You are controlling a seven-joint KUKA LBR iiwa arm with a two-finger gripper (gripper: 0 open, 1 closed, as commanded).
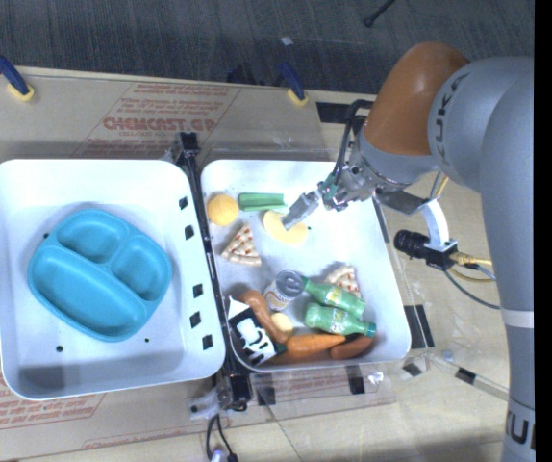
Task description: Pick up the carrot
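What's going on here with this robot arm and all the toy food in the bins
A grey robot arm reaches in from the right, its gripper hovering over the upper part of the right bin, above a pale yellow piece. The carrot it is meant to pick up lies untouched at the bin's near edge, among green bottles and other toy food. The left bin holds a blue divided plate.

You see white bins (7, 258), a sky-blue tray (98, 272), an orange carrot (307, 346), green bottles (338, 308) with yellow labels, a green stick (261, 200), a yellow lemon (221, 209), checked tan-and-red waffle wedges (240, 246) — and a grey arm (492, 142), orange-banded.
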